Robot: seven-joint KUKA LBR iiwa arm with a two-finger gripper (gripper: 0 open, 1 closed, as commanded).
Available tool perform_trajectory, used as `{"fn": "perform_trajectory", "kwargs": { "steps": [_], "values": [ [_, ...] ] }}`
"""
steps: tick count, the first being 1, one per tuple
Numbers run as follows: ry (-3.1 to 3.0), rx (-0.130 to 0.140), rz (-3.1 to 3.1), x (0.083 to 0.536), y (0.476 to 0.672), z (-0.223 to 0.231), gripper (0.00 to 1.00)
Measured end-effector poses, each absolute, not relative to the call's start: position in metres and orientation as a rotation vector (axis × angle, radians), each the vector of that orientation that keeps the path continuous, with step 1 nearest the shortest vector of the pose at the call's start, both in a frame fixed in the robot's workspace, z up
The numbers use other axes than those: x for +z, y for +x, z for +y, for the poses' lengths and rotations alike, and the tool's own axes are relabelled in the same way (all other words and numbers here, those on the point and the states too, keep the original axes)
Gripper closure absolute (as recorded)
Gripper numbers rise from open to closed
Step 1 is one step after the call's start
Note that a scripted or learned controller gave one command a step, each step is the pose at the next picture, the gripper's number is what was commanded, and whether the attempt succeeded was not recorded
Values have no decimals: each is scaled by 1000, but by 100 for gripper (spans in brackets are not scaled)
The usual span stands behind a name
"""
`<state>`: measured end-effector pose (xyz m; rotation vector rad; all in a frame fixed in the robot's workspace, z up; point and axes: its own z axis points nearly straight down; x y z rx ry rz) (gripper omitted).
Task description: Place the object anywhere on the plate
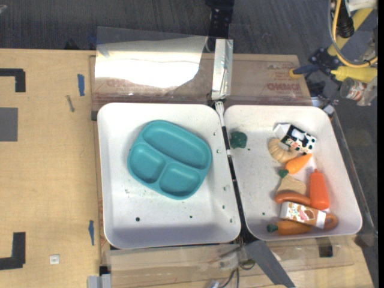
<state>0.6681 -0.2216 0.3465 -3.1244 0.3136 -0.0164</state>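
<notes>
camera view — wooden bench [42,161], two white bins [114,221], teal plate [170,159], dark carpet [72,5] beyond

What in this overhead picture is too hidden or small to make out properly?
- Camera view: the small dark green object in the right white bin is too small to identify.
- The toy foods piled at overlap, hiding each other's outlines.
- The teal divided plate is fully visible.
</notes>
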Motion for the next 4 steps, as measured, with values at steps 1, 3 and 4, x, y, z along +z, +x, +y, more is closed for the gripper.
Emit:
{"fn": "perform_trajectory", "kwargs": {
  "steps": [1,3,4],
  "values": [
    [-3120,8,308,291,652,-221,100],
    [-3122,5,314,230,629,-222,100],
    [-3122,-8,311,293,668,-221,100]
  ]
}}
